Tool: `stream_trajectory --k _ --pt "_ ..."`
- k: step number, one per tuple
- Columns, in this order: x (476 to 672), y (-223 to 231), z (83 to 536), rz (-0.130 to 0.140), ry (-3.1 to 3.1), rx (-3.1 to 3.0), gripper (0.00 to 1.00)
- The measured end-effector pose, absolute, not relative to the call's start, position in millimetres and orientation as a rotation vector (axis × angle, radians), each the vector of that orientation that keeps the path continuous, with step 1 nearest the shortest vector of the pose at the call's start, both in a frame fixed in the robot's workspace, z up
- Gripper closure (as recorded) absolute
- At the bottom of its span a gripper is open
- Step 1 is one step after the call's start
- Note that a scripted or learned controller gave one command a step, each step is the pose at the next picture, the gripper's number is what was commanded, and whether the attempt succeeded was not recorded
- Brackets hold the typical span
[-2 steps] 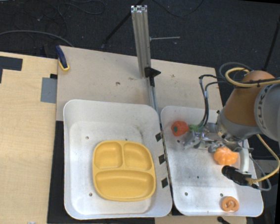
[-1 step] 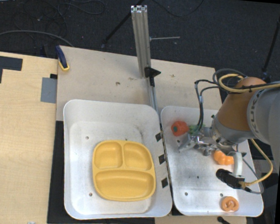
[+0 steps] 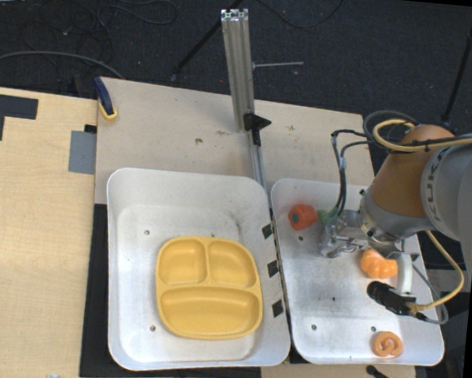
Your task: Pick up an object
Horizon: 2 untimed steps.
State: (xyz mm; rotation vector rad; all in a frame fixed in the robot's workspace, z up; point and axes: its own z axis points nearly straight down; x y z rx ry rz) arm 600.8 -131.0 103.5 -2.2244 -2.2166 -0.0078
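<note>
Two white bins (image 3: pixel 133 215) bear no readable writing; whether the tool (image 3: pixel 335 243) is apart or together is unclear.

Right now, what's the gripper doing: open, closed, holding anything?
Gripper: low over the right bin, between the red-orange toy and the orange toy; open or shut cannot be told, nothing seen held.

yellow divided plate (image 3: pixel 208 288): smooth plastic | bins (image 3: pixel 133 215): matt white plastic | bench (image 3: pixel 22 229): pale wood
</note>
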Motion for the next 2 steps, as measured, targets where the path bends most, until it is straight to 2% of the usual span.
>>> stream_trajectory --k 2 --pt "608.2 -143.6 194.5 -0.002 -2.223 -2.223 1.0"
